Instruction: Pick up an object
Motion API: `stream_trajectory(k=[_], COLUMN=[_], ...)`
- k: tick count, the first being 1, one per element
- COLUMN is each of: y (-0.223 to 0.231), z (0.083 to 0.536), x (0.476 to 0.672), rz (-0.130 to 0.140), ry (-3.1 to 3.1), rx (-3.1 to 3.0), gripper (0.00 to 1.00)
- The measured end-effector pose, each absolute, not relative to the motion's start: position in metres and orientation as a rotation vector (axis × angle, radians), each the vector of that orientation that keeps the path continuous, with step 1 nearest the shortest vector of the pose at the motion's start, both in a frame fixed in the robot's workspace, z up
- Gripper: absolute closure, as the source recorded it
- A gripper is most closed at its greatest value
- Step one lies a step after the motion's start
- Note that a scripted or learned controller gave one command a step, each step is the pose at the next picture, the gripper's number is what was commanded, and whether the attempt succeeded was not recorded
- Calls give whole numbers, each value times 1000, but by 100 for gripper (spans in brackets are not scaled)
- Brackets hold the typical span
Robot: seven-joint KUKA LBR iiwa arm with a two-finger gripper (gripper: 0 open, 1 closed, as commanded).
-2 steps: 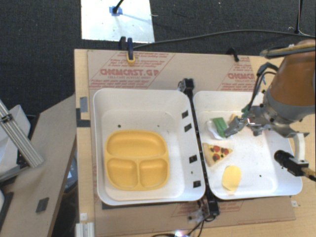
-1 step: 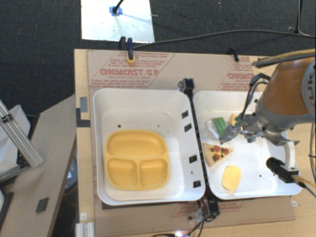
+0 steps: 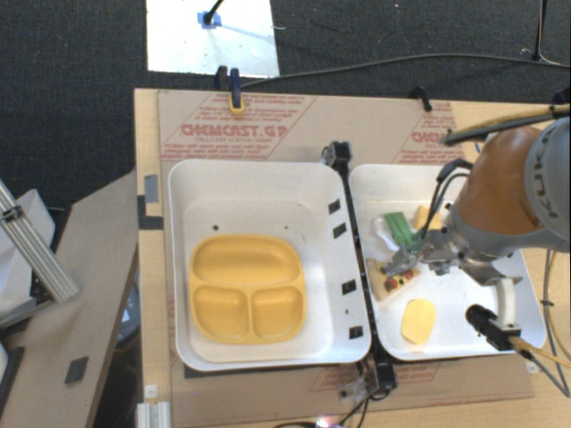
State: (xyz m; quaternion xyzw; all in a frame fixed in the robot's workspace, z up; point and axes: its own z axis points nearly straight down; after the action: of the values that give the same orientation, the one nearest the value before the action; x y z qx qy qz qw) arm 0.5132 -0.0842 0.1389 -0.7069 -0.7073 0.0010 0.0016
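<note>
Camera view. The worktop [image 3: 294, 119] carried two white bins side by side. The left bin [image 3: 259, 178] held a yellow tray [image 3: 248, 288] with three compartments, lying flat towards the front left. The right bin [image 3: 397, 178] held the loose things:
- a green item [image 3: 401, 228] near the middle
- a yellow piece [image 3: 421, 217] just beside the green item, partly behind a dark cable
- a red-spotted item [image 3: 395, 280] nearer the front, close to the wall shared with the left bin
- a pale yellow lump [image 3: 417, 321] near the front rim, apart from the rest

The arm [image 3: 535, 185] came in from the right. Its orange band [image 3: 495, 185] was over the right half of the right bin, and the wrist was angled down and leftward. The pincer [image 3: 412, 259] sat low over the middle of that bin. I could not tell whether it was apart or together (its end merged with the clutter beneath).

The green item lay just behind the pincer. The red-spotted item lay just beside it to the front left; contact could not be told. The lump lay clear of it.
</note>
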Motion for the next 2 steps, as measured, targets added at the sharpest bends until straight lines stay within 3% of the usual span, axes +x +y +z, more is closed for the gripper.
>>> stream_trajectory(k=[1,2], y=[-84,-85], z=[90,103], x=[515,517], rz=[-6,-12], ry=[-2221,-2226], rx=[-2222,-2228], gripper=[0,100])
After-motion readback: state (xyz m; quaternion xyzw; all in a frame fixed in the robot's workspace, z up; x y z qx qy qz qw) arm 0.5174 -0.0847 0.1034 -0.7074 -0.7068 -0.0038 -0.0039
